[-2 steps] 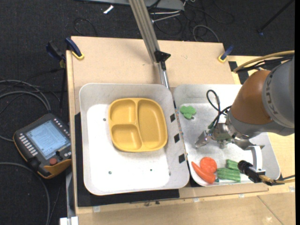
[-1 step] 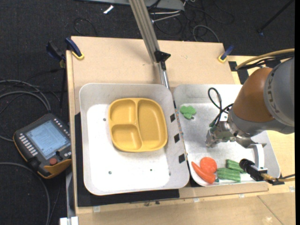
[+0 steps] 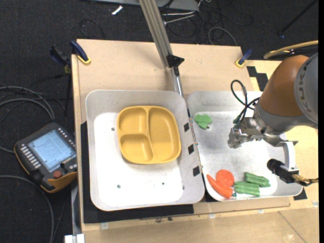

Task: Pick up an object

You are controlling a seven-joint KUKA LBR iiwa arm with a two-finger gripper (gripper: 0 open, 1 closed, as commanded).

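Far to my left, a yellow divided plate (image 3: pixel 149 134) sits in the left bin (image 3: pixel 101 151). Just left of my end effector (image 3: pixel 236 139), a small green piece (image 3: pixel 203 120) lies alone. Below, a carrot (image 3: pixel 220 182) and green pods (image 3: pixel 252 183) crowd together near the right bin (image 3: pixel 217 105) corner. I judge the lone piece the cleaner pick: centre over it and descend straight. Finger spread: cannot tell; the wrist obscures it.

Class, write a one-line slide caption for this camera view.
Gripper hovers over the right bin holding toy vegetables; a yellow divided plate sits in the left bin.
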